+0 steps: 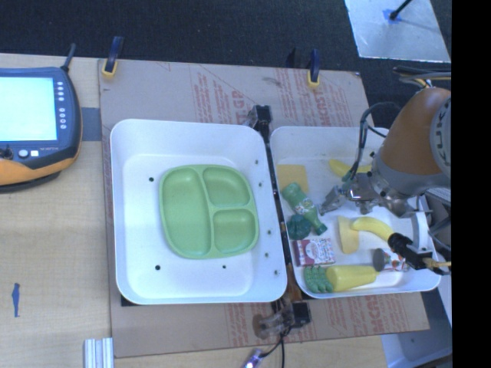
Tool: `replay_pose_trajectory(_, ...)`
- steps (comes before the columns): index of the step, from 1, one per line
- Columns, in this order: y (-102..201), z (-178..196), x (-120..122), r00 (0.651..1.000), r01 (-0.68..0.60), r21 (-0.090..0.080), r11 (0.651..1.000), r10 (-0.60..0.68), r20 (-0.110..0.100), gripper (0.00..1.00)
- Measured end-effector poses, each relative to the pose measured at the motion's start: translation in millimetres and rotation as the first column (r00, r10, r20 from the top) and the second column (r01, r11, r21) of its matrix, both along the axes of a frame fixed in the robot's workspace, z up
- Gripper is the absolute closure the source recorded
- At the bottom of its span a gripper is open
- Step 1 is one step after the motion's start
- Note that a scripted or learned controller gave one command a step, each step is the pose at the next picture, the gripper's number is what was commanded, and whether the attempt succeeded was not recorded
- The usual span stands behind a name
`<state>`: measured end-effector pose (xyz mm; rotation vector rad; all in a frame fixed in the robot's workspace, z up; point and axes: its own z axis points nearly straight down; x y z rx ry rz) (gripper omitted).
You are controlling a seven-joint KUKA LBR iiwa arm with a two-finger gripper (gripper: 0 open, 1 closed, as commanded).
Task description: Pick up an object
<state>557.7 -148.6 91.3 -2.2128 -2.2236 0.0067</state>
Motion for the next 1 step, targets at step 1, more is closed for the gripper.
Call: replay_pose_trajectory(1,-63.8,29.3,63.2,1.0,0.003,-0.001,1.0,-0.003,0.005,0.0)
